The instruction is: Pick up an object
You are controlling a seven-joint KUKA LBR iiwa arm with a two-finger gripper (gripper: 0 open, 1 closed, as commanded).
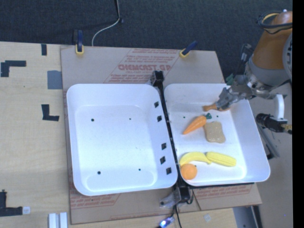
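Gripper (227, 100) of the grey arm with the orange band hangs low over the far right part of the right-hand shallow white bin (259, 146), its tip tilted down and to the left; whether anything lies between its parts cannot be told at this size. Just beside the tip, on its left, a small orange piece (209, 108) rests on the bin floor, touching or nearly touching the tool. Nearest whole object is the orange toy carrot with a green top (196, 124), lying below and left of the tip, its long axis running from lower left up toward the gripper, green end nearest. A tan, rounded block (214, 132) sits just beside the carrot on its right, almost directly below the tool. Farther toward the near rim lie a yellow banana (194, 157), a yellow corn cob (221, 159) and an orange ball (189, 171), all well apart from the tip. The left-hand white bin (80, 103) lies across the black divider (163, 127). Judged from this, a short descent to the left would meet the carrot crosswise.
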